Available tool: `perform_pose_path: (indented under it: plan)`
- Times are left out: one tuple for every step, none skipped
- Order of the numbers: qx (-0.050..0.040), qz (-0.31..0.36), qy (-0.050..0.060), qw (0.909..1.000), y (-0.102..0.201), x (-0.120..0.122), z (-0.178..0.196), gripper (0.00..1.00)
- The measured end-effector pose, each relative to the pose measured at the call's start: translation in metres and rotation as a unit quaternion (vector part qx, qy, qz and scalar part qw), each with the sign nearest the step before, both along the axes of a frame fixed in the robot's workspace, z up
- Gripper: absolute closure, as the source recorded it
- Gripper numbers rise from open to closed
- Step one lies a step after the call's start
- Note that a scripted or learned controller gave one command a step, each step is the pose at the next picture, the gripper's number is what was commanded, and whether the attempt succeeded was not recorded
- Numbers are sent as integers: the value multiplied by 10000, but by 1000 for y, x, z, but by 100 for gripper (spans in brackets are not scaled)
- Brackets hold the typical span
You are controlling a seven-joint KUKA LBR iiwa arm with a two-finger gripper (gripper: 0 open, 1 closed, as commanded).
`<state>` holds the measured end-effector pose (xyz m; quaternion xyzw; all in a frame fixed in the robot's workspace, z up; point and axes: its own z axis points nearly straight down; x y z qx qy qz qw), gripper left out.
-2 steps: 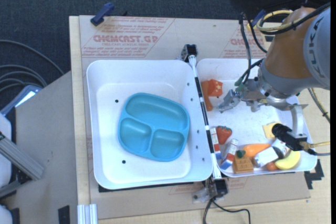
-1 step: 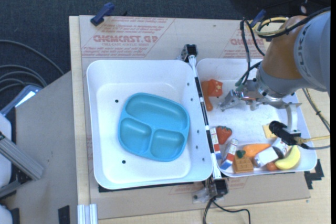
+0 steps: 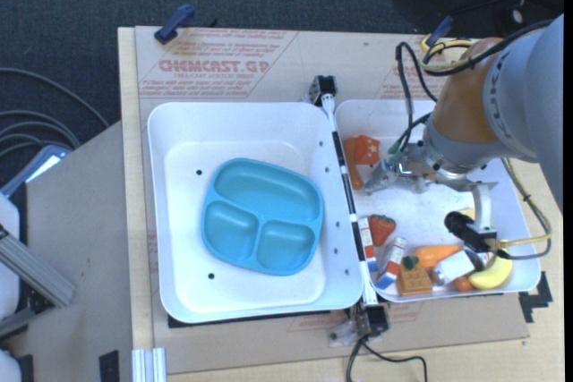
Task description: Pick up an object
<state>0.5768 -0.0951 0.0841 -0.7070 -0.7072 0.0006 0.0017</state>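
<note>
Fingers (image 3: 394, 174) beside glossy orange toy (image 3: 362, 151)

You've got two bins side by side on the desk (image 3: 224, 58): the left bin (image 3: 170, 192) holds a divided plate (image 3: 261, 216) near its middle, and the right bin (image 3: 394, 116) holds small items crowded along its near edge, with the arm (image 3: 501, 103) reaching over its far half.

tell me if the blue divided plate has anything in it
Empty. The blue divided plate lies flat in the left bin, all three compartments showing bare blue.
</note>
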Motion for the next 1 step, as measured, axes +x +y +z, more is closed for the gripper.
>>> perform_pose_path:
  plan:
    - [-10, 7, -21, 10000, -7, 21, 1, 0]
